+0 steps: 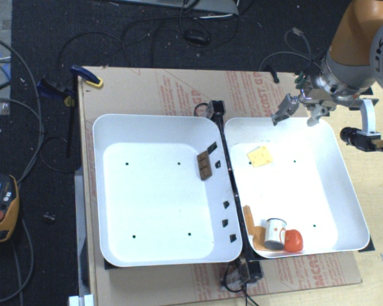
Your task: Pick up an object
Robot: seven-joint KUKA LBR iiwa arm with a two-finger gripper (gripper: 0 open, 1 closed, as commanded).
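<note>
Nothing is lifted yet: the gripper (301, 111) hangs spread and empty over the right bin's (345, 171) far edge, well apart from the yellow square (260, 156), white mug (275, 233) and red ball (293, 240).

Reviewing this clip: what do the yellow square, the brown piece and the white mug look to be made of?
Yellow square: probably foam or sponge, matte, flat, soft-edged.
Brown piece: perhaps wood or plastic, dull, with dark square marks; too small to tell.
White mug: likely ceramic or hard plastic, smooth and slightly glossy, lying beside a red ball.
</note>
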